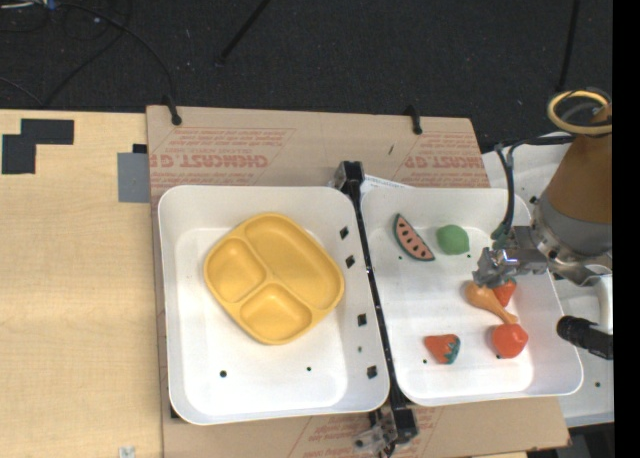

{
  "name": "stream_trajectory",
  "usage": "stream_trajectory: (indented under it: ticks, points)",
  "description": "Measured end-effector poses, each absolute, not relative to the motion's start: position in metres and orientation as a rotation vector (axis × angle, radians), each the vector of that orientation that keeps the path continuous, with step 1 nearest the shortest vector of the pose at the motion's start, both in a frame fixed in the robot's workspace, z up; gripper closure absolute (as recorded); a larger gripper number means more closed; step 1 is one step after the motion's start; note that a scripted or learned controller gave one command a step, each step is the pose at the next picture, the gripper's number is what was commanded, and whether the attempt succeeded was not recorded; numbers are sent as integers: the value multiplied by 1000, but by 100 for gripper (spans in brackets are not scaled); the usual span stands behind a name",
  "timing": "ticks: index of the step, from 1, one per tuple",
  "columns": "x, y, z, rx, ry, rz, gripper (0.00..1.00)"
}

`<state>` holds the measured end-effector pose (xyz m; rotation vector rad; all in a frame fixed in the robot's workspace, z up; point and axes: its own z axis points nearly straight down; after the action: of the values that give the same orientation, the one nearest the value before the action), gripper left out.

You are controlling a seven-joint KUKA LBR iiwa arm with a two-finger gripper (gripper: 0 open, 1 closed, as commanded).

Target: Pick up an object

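Note:
The right bin [470,386] holds several small toys: a watermelon slice [412,238], a green ball [453,239], an orange carrot-like piece [490,301], a red round piece [509,341] and a red-and-teal piece [442,348]. My gripper [497,268] reaches in from the right and hangs low just above the orange piece's upper end, beside a small red piece [505,292]. The orange piece lies on the bin floor, partly under the gripper.
The left bin [190,366] holds a yellow three-compartment plate [273,276]. A black divider [365,286] runs between the bins. The arm's orange band [585,181] stands over the right bin's right edge. Cardboard backs both bins.

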<state>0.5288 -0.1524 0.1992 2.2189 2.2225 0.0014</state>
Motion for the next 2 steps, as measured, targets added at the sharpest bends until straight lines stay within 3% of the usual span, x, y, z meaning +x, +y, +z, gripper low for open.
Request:
stream_trajectory:
  ticks: [1,2]
  points:
    - [529,-153,220,2220,2223,0,100]
    - [542,-108,214,2219,2229,-1,100]
